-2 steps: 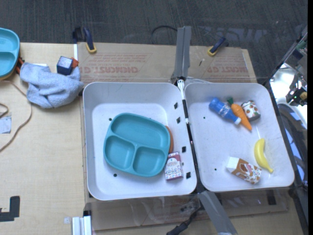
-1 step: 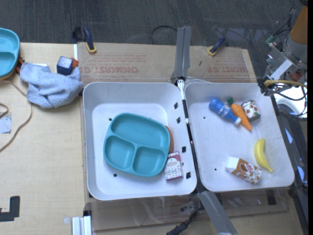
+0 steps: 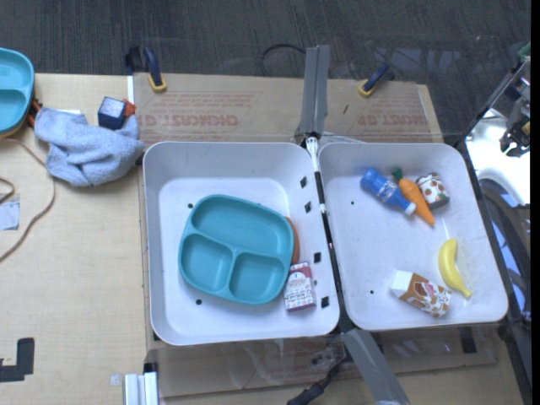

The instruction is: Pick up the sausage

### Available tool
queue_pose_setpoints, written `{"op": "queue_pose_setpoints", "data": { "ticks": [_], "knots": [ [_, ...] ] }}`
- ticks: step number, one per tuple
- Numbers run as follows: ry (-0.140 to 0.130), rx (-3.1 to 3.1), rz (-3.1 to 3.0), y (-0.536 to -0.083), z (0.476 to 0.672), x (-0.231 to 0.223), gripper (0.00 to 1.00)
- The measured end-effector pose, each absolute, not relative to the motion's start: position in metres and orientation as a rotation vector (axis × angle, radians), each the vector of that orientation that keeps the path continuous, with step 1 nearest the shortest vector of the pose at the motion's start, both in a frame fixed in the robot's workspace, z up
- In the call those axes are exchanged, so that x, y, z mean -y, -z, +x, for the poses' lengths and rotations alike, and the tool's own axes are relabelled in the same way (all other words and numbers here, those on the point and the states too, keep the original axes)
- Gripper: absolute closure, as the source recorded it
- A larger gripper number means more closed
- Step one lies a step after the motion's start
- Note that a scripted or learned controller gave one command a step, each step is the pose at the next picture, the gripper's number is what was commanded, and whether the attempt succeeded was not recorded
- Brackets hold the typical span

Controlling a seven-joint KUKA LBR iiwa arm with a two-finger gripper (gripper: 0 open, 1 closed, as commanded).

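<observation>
A dark grey carpet floor lies beyond the cardboard-covered surface, under even light.

The worktop is pale wood with a sheet of brown cardboard laid over its far part. Two shallow white bins rest on it side by side, the left bin touching the right bin along their shared edge. Left of the bins lie a crumpled grey cloth, a small blue cube just behind it, and a thin cord.
</observation>
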State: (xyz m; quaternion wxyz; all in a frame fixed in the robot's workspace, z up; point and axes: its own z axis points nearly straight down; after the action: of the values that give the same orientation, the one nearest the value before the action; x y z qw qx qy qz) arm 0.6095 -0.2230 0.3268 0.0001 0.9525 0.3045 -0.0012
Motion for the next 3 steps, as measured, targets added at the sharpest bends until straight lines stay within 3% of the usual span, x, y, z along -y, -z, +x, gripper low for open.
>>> {"op": "queue_pose_setpoints", "data": {
  "ticks": [1, 2, 3],
  "knots": [
    [0.008, -0.918, 3.006, -0.250, 0.645, 0.222, 1.00],
    [0.007, -0.600, 3.085, -0.215, 0.627, 0.188, 1.00],
    [0.005, -0.541, 3.095, -0.316, 0.591, 0.223, 1.00]
  ]
}}
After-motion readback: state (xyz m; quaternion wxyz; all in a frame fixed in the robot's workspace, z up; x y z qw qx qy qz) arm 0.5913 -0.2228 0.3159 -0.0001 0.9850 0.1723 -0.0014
